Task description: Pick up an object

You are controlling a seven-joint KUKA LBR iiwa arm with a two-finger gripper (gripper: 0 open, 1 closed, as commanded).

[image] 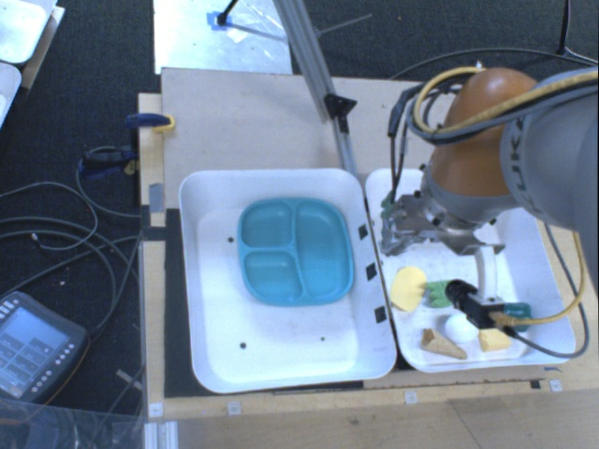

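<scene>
Two White Bins and a Pile of Small Toys

Two shallow white bins sit side by side on the bench. One, the left white bin [211, 344], holds a blue plastic plate with three sections [296, 251]. The right white bin [552, 251] holds small toys near its front edge: a flat yellow round piece [408, 288], a small green toy [436, 294], a white ball [459, 326], a brown cone [443, 344] and a yellow block [495, 340]. A grey robot arm with an orange band [487, 148] reaches over the right bin. Its gripper [398, 232] hangs low above the bin, just behind the yellow round piece. I cannot tell how the gripper is set, and nothing can be seen in it.
</scene>
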